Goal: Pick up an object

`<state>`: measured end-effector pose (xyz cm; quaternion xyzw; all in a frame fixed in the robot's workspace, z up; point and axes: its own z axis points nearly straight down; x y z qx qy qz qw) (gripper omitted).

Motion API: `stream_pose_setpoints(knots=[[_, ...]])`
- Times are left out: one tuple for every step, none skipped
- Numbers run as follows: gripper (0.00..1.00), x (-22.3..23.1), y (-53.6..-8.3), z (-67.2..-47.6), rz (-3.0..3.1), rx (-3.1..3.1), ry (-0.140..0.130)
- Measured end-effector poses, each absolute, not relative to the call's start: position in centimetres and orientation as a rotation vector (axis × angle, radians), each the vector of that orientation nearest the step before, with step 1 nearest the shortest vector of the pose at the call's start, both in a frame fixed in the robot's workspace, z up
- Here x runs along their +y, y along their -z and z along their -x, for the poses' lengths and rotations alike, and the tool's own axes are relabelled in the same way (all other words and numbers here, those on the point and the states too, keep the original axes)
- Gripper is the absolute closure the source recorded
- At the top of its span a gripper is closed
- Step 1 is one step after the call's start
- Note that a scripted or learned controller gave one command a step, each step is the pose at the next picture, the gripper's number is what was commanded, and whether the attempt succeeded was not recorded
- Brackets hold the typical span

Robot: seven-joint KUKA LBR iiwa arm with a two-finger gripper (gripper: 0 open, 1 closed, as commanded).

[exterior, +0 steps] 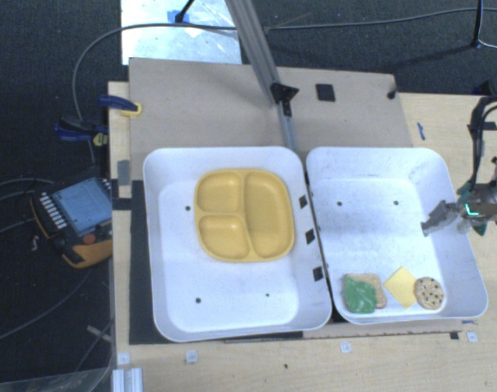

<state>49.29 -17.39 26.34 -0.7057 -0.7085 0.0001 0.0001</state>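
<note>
The grey two-finger tool (441,216) hangs over the right white plastic bin's (370,170) right edge; its opening I cannot tell. Nothing looks lifted: green-topped toast (362,293), yellow cheese slice (401,287) and round cookie (428,292) lie near.

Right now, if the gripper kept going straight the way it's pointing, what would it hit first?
The gripper points left over the right bin. Nothing lies in that line; it would probably meet the bin's bare floor or far wall first, though depth is unclear. The food pieces sit nearer the front.
</note>
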Motion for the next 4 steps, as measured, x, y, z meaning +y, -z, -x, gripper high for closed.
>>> stream_pose_setpoints(knots=[[0.00,-17.4,-26.4,-49.3,2.218,-2.227,0.001],[0.00,-16.7,-21.6,-48.8,2.219,-2.223,0.000],[0.00,-16.0,-17.3,-48.7,2.220,-2.222,0.000],[0.00,-15.4,-12.9,-49.0,2.220,-2.221,0.000]])
